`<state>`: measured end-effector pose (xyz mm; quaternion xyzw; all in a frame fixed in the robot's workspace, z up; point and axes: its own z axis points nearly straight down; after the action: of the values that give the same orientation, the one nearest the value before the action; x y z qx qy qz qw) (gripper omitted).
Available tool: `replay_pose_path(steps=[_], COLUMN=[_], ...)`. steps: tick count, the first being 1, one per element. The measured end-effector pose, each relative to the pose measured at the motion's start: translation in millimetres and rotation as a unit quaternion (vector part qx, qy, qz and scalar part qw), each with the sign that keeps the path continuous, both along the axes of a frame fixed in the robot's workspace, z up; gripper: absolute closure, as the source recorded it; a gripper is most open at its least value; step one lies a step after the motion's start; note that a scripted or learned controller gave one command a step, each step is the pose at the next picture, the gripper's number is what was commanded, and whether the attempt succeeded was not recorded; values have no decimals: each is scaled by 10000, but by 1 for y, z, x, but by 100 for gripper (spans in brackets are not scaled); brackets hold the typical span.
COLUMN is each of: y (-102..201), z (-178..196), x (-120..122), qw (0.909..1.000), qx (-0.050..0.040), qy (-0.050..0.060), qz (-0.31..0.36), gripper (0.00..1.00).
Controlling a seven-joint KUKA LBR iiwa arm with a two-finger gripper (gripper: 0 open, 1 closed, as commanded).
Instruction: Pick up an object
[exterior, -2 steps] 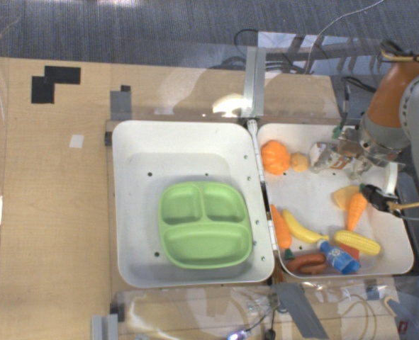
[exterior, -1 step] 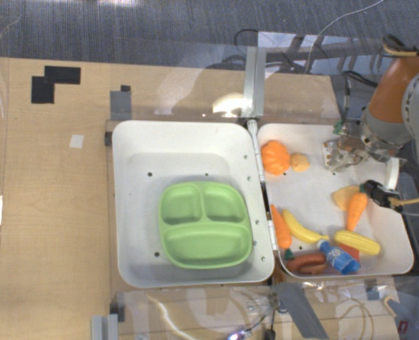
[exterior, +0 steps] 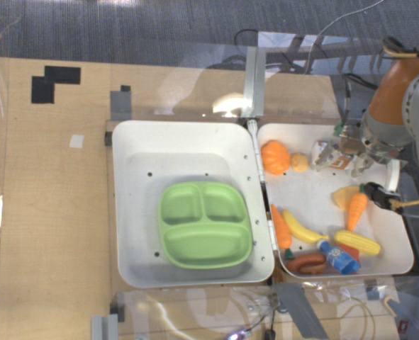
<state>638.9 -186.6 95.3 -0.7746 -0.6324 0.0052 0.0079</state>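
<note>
The counter (exterior: 46, 211) carries two white bins side by side. The left bin (exterior: 135, 154) holds a green divided plate (exterior: 205, 224) and nothing more that I can make out. The right bin (exterior: 400, 257), the landmark here, holds all the toy food. In its top left corner sits a pumpkin (exterior: 275, 156) with a small yellow piece (exterior: 300, 163) touching it. Along its left wall lies a carrot (exterior: 281, 227), with a banana (exterior: 303, 230) just beside that. A sausage (exterior: 307, 263) and a blue bottle (exterior: 339, 257) lie along its bottom edge, with a corn cob (exterior: 358, 243) near them. A second carrot (exterior: 356, 211) leans on a yellow wedge (exterior: 345, 195) toward its right side.

The gripper (exterior: 342, 156) hangs over the bin's top right part, with bare floor below it. Whether it is wide or narrow I cannot tell.

The likely failure is closing on nothing, since no toy lies straight beneath it. The crowded bottom edge could also yield a glancing, slipping grasp.
</note>
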Motion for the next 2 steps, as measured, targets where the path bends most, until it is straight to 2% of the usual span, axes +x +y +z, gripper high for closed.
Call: replay_pose_path(steps=[1, 2], y=[1, 1], z=[10, 9], x=[3, 2], qw=[10000, 10000], qx=[-4, -3], qy=[-27, -7], qz=[35, 36], gripper=[100, 0])
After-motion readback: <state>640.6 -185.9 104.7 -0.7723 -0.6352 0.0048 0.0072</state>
